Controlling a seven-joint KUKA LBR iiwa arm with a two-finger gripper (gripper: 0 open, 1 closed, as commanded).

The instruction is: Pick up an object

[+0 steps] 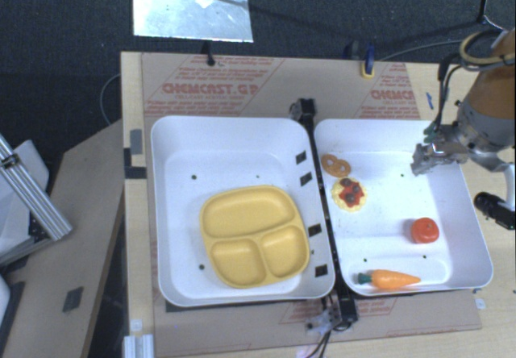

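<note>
Gripper (425, 157) above the right bin's (459, 187) far right corner, apart from the tomato (425, 230); its opening cannot be told.

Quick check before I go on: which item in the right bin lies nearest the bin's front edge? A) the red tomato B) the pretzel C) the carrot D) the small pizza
C: the carrot lies along the front wall of the right bin, while the tomato, the small pizza and the pretzel all sit further back.
</note>
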